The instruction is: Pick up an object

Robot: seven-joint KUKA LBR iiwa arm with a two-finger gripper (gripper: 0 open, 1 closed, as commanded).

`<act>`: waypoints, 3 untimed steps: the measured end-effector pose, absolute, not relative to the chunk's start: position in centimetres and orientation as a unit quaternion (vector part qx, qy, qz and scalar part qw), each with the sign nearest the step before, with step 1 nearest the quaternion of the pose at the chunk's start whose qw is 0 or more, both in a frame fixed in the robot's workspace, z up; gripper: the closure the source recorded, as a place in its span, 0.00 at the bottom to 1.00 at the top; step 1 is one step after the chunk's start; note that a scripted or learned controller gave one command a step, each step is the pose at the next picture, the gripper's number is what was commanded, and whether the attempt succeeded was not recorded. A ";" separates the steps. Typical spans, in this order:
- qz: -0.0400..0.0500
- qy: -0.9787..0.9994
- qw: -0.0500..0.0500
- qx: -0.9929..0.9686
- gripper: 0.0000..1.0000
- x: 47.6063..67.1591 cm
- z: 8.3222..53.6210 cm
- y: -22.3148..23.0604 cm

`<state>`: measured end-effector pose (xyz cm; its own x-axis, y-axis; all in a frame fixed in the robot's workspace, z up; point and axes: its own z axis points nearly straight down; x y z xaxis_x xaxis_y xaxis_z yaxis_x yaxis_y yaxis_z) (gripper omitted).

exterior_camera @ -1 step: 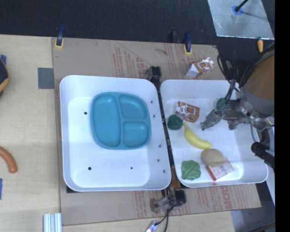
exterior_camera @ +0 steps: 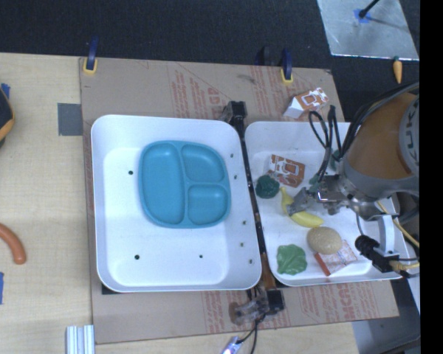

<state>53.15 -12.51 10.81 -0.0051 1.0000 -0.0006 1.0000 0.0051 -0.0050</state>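
Observation:
The right bin (exterior_camera: 273, 135) holds several small items: a dark green round piece (exterior_camera: 266, 187), a brown and white packet (exterior_camera: 286, 169), a yellow banana-shaped piece (exterior_camera: 306, 217), a tan potato-like lump (exterior_camera: 324, 240), a green leafy piece (exterior_camera: 291, 259) and a red and white wrapper (exterior_camera: 338, 259). My gripper (exterior_camera: 304, 200) hangs low in this bin, directly above the yellow piece and right of the dark green one. The grey arm with its orange band (exterior_camera: 380, 142) comes in from the right.
The left bin (exterior_camera: 107, 198) bears a blue divided plate (exterior_camera: 184, 184). An orange sausage (exterior_camera: 9, 242) lies on the bench at far left. A small carton (exterior_camera: 308, 103) lies behind the right bin. Black cables (exterior_camera: 326, 135) hang over the right bin's back.

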 end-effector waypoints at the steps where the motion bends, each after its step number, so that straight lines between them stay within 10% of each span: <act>1: 0.001 -0.709 0.001 -0.705 0.00 50.7 9.2 -12.5; 2: 0.001 -0.709 0.001 -0.705 0.00 55.2 9.2 -11.0; 3: 0.002 -0.710 0.001 -0.704 1.00 55.2 10.2 -11.1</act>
<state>55.15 -11.14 10.20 -0.0087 1.0000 -0.0017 1.0000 0.0087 -0.0040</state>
